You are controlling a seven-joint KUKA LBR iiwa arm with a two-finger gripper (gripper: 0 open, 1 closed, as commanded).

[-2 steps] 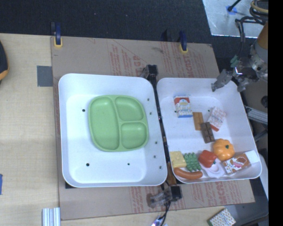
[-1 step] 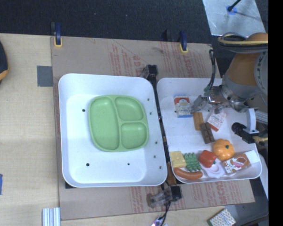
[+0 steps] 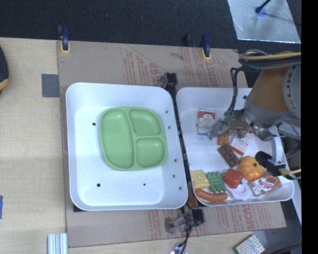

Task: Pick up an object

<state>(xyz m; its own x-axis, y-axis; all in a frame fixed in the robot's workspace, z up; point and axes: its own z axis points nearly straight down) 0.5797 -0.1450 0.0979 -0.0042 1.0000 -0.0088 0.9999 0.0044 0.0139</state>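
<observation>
- The worktop (image 3: 26, 157) is pale wood with a light grain.
- A brown cardboard sheet (image 3: 127, 62) printed with faint red lettering lies on it, held at the far edge by two blue-and-yellow clamps (image 3: 64, 38).
- A grey tape patch (image 3: 50, 84) sits just beside the sheet's left edge.
- Beyond the worktop lies dark, speckled floor (image 3: 138, 7).
- A pale grey square panel (image 3: 262, 12) rests on that floor at upper right, with a thin dark rod across it.
- Light is even, with soft shadows.
</observation>
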